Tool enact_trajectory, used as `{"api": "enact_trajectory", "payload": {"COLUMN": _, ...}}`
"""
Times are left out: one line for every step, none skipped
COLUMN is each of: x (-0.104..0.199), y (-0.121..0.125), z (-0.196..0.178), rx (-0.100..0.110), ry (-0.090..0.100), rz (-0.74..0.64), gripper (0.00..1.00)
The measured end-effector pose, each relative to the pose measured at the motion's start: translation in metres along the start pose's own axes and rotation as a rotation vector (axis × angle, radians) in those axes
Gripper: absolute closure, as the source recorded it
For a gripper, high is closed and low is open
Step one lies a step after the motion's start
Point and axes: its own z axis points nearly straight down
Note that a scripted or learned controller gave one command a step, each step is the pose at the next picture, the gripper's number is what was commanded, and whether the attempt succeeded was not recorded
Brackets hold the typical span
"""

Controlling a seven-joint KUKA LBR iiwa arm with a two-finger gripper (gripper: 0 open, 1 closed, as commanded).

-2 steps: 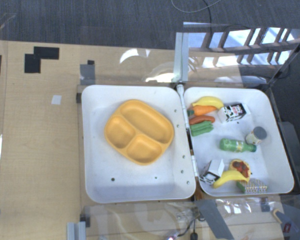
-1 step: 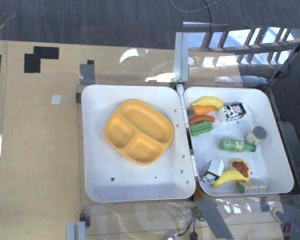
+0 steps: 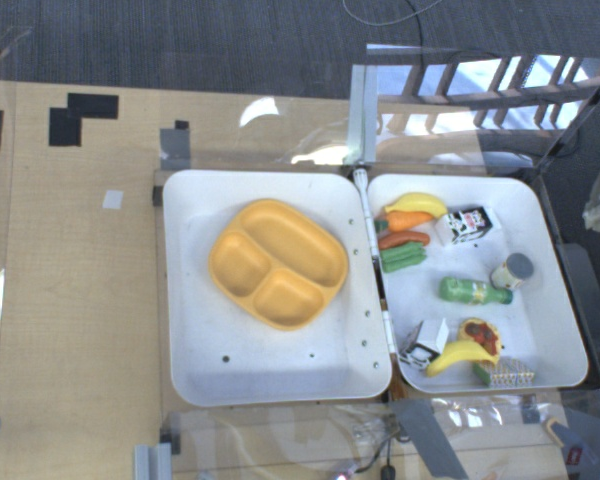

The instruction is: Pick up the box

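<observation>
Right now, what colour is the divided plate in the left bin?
Yellow-orange divided plate, plain, no pattern; camera view.

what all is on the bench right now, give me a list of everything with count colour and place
bins: 2, white, side by side on the bench
divided plate: 1, yellow, left bin
box: 1, white and black, right bin, far side
small carton: 1, white and black, right bin, near left corner
bananas: 2, yellow, one far, one near
carrot: 1, orange, under the far banana
green pod: 1, by the divider
bottle: 1, green, middle
can: 1, grey, right of centre
</observation>
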Motion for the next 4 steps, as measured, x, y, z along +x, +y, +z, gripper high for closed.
{"api": "enact_trajectory", "payload": {"x": 0.001, "y": 0.001, "z": -0.012, "rx": -0.005, "ry": 0.002, "rz": -0.008, "gripper": 1.00}}
{"api": "enact_trajectory", "payload": {"x": 0.003, "y": 0.002, "z": -0.023, "rx": -0.010, "ry": 0.003, "rz": -0.016, "gripper": 1.00}}
{"api": "enact_trajectory", "payload": {"x": 0.004, "y": 0.003, "z": -0.035, "rx": -0.015, "ry": 0.005, "rz": -0.025, "gripper": 1.00}}
{"api": "enact_trajectory", "payload": {"x": 0.005, "y": 0.003, "z": -0.047, "rx": -0.020, "ry": 0.006, "rz": -0.034, "gripper": 1.00}}
